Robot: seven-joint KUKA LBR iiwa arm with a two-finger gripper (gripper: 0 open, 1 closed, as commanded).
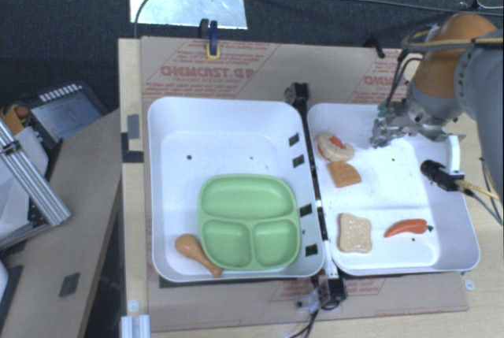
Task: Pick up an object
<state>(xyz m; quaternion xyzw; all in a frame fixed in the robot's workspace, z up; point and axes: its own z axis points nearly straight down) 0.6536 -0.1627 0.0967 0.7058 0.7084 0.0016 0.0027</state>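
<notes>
In the left bin (169, 124) a tan drumstick (197, 252) lies slantwise beside a smooth green three-part plate (248, 220); the right bin (449, 246) holds a round pale bun (334, 146), an orange-brown wedge (344, 173), a toast slice (354, 233) and a glossy red chilli pepper (406, 228), long axis left-right, dark stem rightward; the claw (383, 131) hangs above the bin's back part, touching nothing; its spread I cannot tell.

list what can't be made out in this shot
- Gripper, camera view: fingers too small and blurred over the right bin to tell open or shut.
- Drumstick: one end tucked under the green divided plate.
- Arm: cut off by the frame's right edge.
- Round food piece: too small to identify.
</notes>
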